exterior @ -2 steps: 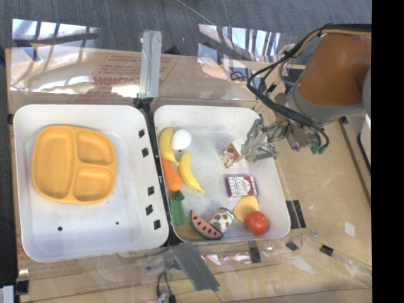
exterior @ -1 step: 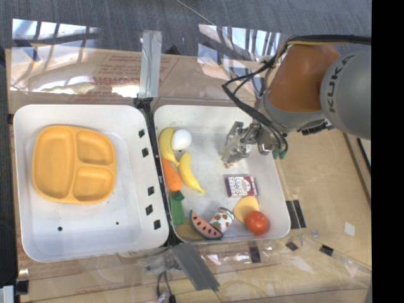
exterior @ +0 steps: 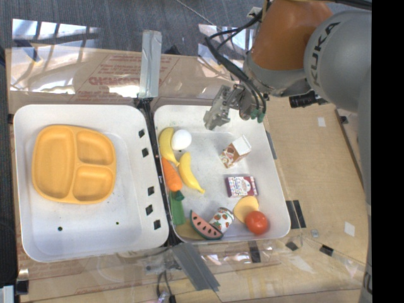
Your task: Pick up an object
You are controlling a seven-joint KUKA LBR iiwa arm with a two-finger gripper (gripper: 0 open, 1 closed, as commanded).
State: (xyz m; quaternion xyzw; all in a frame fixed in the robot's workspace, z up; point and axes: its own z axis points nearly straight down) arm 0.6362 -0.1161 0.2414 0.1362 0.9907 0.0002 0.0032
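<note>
Camera view, hand (exterior: 216,115) above right bin (exterior: 276,188), grip unclear, egg (exterior: 182,139) lower-left.

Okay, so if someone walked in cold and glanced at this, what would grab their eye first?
Probably the big grey and orange arm reaching in from the right, its gripper hovering over the right bin's far edge. Next, the yellow divided tray alone in the left bin, then the colourful toy food, like the red tomato.
</note>
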